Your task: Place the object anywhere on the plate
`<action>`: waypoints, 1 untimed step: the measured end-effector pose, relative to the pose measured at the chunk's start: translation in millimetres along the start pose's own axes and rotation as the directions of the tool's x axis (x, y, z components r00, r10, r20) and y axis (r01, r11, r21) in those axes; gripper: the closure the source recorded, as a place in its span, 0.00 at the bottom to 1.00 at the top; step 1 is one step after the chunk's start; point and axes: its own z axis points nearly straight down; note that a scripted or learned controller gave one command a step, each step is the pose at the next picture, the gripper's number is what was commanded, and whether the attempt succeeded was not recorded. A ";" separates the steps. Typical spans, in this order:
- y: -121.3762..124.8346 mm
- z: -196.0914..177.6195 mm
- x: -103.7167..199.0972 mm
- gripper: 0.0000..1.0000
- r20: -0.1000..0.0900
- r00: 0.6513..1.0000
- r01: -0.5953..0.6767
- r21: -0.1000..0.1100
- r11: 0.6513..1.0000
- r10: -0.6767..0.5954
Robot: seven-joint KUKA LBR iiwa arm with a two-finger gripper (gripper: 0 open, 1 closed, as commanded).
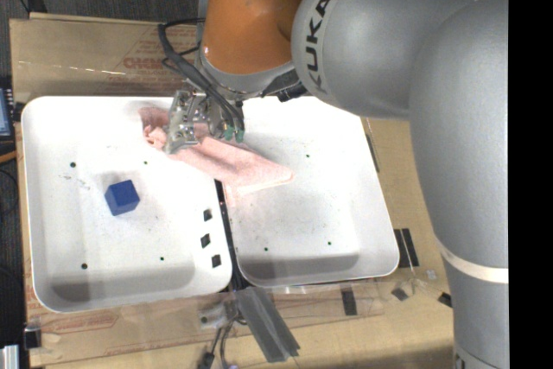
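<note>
Hand (pixel 206 127): at upper centre of the frame, low over the pink cloth (pixel 233 160); we cannot tell how far it is open or whether it has hold of anything. Cloth: draped across the divide between the left bin (pixel 52 272) and the right bin (pixel 346 255), its bunched end under the hand. Blue cube (pixel 122 196): left bin, centre-left of frame, well apart from the hand. Plate: we cannot make one out with certainty. Risks, in our judgement: a limp cloth may slip or trail on lifting and snag the bin rims; a partial pinch could drop it short of the plate.
</note>
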 end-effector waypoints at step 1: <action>51.6 -8.1 -0.6 1.00 0.006 1.000 0.004 -0.001 1.000 -0.004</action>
